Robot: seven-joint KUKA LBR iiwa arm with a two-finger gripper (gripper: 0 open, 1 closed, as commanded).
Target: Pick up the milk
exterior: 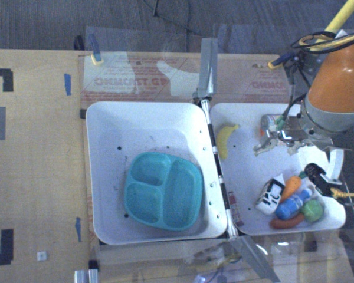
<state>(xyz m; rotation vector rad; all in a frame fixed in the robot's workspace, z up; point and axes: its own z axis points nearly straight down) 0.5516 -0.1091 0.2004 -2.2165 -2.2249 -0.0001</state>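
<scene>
Both white bins [106, 158] are being seen as smooth, faintly glossy plastic; the teal divided plate [164, 190] is being shown as smooth matt plastic; the bench [35, 175] is appearing as pale matt wood; the gripper [277, 135] is being shown as bare shiny metal; the milk [271, 194] carton is being read as printed card.

1. A wooden bench [35, 175] is carrying two shallow white bins side by side.
2. The left bin [106, 128] and right bin [242, 128] are touching along their inner rims.
3. Blue tape strips [67, 84] are sticking to the wood.
</scene>
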